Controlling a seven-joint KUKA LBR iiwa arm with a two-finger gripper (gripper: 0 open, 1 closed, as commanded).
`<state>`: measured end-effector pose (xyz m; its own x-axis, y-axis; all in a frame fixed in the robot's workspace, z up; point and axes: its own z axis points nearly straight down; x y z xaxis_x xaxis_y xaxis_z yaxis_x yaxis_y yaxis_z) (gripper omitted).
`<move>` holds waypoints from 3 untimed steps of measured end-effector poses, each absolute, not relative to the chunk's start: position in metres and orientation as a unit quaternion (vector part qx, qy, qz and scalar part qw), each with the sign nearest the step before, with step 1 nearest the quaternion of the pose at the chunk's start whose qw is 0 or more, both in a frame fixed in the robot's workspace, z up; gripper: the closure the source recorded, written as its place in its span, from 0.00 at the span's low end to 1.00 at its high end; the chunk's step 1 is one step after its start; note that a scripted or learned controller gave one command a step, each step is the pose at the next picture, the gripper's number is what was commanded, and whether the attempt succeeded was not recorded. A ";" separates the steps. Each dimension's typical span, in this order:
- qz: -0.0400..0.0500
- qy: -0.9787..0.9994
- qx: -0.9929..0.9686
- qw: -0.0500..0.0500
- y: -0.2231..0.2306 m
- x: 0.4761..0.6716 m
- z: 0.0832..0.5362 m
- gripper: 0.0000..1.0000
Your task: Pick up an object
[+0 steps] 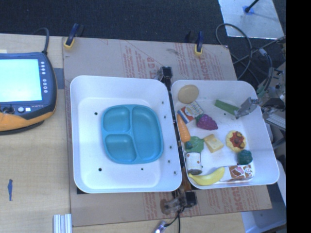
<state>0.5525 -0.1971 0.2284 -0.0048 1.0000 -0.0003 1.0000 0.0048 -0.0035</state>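
The claw (247, 107) reaches in low from the right, angled leftward, the arm mostly cut off.

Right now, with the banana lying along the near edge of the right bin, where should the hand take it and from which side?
Grip the banana across its middle, coming straight down from above. It lies flat, curved, its long axis along the right bin front wall. The white cup sits close behind its left end and a printed carton at its right end, so the middle looks the freest part.

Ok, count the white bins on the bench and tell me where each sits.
2. The left bin holds a blue divided plate; the right bin, touching it side by side, holds the toy food. None looks hidden.
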 end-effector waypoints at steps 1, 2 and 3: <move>0.000 -0.709 -0.705 -0.002 -0.180 0.533 0.104 0.00; -0.001 -0.709 -0.705 -0.002 -0.213 0.509 0.095 0.00; 0.000 -0.710 -0.704 -0.003 -0.214 0.510 0.107 1.00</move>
<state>0.5097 -0.2138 0.1068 -0.0078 1.0000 -0.0042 1.0000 0.0078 0.0050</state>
